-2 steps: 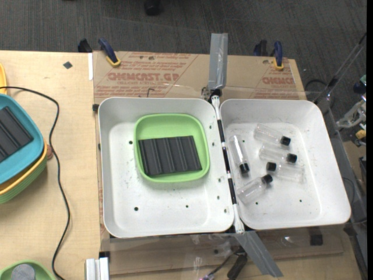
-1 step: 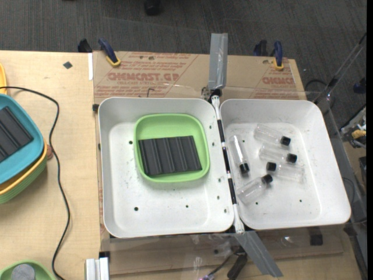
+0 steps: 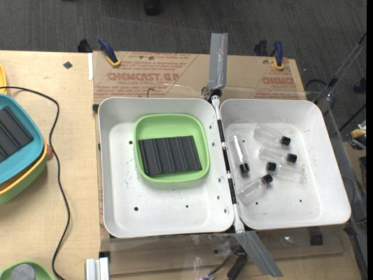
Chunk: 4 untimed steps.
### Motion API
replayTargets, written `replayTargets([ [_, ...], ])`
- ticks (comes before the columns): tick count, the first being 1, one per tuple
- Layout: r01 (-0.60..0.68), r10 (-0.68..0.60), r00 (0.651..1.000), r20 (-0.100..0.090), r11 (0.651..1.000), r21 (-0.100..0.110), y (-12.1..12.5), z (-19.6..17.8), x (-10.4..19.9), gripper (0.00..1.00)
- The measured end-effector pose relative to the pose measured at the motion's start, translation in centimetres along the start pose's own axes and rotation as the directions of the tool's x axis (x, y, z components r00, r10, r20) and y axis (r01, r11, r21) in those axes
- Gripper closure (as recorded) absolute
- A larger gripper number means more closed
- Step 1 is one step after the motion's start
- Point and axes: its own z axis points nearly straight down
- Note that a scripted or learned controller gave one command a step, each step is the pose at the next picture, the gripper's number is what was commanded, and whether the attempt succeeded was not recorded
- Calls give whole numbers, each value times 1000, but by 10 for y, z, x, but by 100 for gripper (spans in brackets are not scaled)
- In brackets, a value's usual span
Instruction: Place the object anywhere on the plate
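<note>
I am looking at the objects first: several clear plastic vials with black caps are lying loose in the right bin [image 3: 326,156]. One vial [image 3: 238,153] is lying close to the bin's left wall, cap toward me. Another vial [image 3: 271,135] is sitting nearer the far side with its cap pointing right, a third [image 3: 278,154] is just below it, and a fourth [image 3: 255,186] is lying at a slant toward the near side. A small black cap [image 3: 271,167] is showing between them; I cannot tell whether it belongs to another vial. None of them is touching the plate.

The green plate [image 3: 170,127] is sitting in the left bin [image 3: 116,203], toward its far half, and a dark ribbed pad [image 3: 170,155] is lying flat inside it.

As for the claw, I cannot tell its opening or whether it is carrying anything.

Moving outward, both bins are resting on a cardboard sheet [image 3: 145,72] held by clamps [image 3: 108,51] at the far edge. A black cable [image 3: 57,156] is trailing across the wooden bench [image 3: 35,74] at left, beside a stack of blue and yellow trays [image 3: 23,156].
</note>
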Motion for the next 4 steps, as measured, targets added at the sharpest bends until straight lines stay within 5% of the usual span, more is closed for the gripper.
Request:
replayTargets([
  [2, -85, 85, 996, 0, 996, 0, -3, 26, -11, 0],
  [3, -81, 81, 997, 0, 997, -2, -2, -75, -10, 0],
  [4, -86, 86, 996, 0, 996, -1, -1, -22, -7, 0],
])
